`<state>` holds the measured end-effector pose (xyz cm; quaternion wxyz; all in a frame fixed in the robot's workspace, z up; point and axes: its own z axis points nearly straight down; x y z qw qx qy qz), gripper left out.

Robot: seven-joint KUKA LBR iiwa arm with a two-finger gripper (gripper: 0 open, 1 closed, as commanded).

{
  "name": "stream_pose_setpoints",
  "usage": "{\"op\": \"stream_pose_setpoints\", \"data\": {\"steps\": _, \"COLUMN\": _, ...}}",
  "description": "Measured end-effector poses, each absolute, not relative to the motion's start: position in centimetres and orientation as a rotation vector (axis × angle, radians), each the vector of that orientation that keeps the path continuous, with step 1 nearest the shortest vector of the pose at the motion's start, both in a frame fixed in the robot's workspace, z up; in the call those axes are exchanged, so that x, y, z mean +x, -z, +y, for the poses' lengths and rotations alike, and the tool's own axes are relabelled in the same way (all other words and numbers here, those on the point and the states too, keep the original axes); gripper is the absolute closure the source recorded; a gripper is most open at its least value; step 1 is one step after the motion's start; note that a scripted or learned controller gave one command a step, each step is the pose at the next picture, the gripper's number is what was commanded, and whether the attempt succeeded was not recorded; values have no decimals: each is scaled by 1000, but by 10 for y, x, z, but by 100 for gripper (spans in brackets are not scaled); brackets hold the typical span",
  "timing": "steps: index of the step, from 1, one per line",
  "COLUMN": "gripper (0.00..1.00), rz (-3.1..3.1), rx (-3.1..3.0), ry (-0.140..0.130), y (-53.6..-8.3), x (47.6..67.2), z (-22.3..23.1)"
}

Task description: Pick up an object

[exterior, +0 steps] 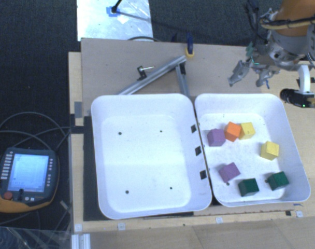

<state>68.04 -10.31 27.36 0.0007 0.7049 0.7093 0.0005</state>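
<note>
The right bin [289, 121] holds several small blocks. Near its middle an orange block [232, 131] sits between a purple block [216, 137] and a yellow block [246, 130]. Another yellow block [270, 150] lies to the right. Lower down are a second purple block [229, 171] and two dark green blocks [248, 187] [277, 180]. My gripper [251, 75] hangs above the bench just behind the right bin's far rim, open, with nothing between its fingers. The arm's orange band [302, 1] is at the top right.
The left bin [103, 113] stands beside the right one. A metal bar [152, 75] lies slanted on the bench behind it. A teach pendant [25, 178] with its cable rests on the floor at the left. A shiny sheet [113, 12] lies at the top.
</note>
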Motion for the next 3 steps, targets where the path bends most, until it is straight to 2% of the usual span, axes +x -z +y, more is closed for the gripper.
{"op": "stream_pose_setpoints", "data": {"steps": 1, "gripper": 0, "rz": 2227, "rx": 2214, "ry": -1, "y": -274, "x": 680, "z": -103}}
{"op": "stream_pose_setpoints", "data": {"steps": 3, "gripper": 0, "rz": 2227, "rx": 2220, "ry": 3, "y": -173, "x": 664, "z": -95}}
